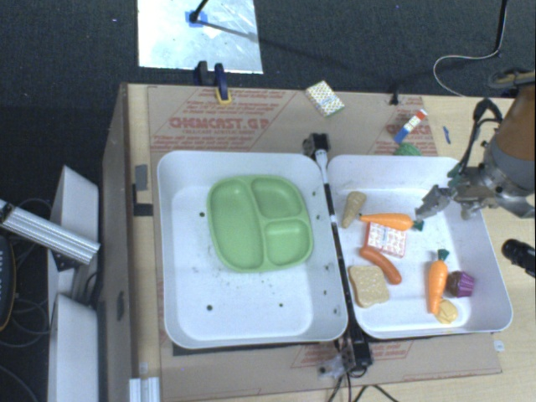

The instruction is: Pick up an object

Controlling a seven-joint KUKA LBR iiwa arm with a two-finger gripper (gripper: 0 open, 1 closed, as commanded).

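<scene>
One gripper (429, 203), finger state unclear, hovers right of carrot (387, 221); I'm approaching, next descend and grasp.

The grey arm (512, 153) is seen at the right edge of the view, reaching in toward the left, with the orange band above the wrist partly visible. The pincer (429, 206) is held low and is pointed down and to the left.
</scene>
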